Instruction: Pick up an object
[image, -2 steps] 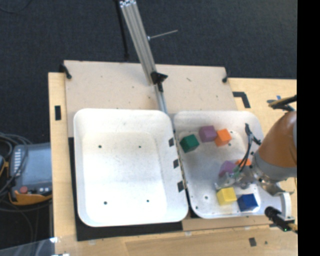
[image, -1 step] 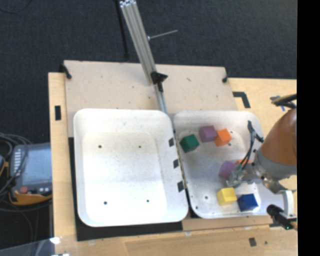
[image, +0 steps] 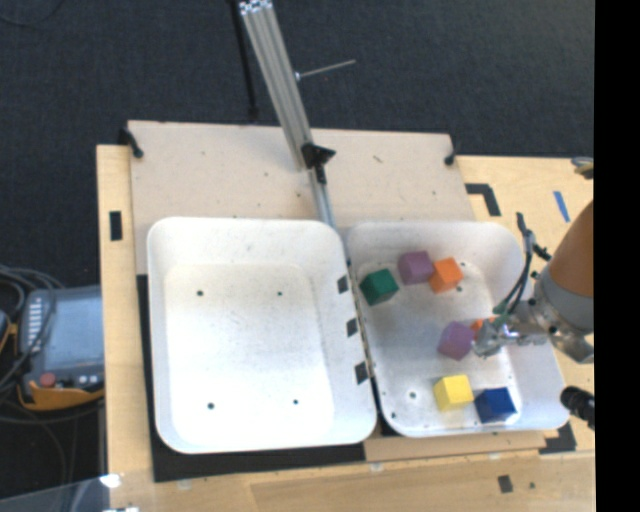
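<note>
**Claw sitting low in the right bin beside a purple block**

The arm (image: 572, 280) is reaching in from the right, and its claw (image: 490, 338) is hanging down inside the right bin (image: 400, 410), at the right-hand side of a purple block (image: 457, 340). The claw's tip is lying just beside that block, perhaps touching it, but how wide the claw is standing and whether it is gripping anything cannot be told from this angle. A small orange-red spot is showing between block and claw.

Other blocks are lying in the same bin: a green one (image: 379, 286) near the left wall, a second purple one (image: 416, 266) and an orange one (image: 446, 273) close together toward the far wall, and a yellow one (image: 453, 391) just beside a blue one (image: 495, 404) at the near edge. The left bin (image: 250, 330) is resting beside it on the surface (image: 115, 320).
</note>
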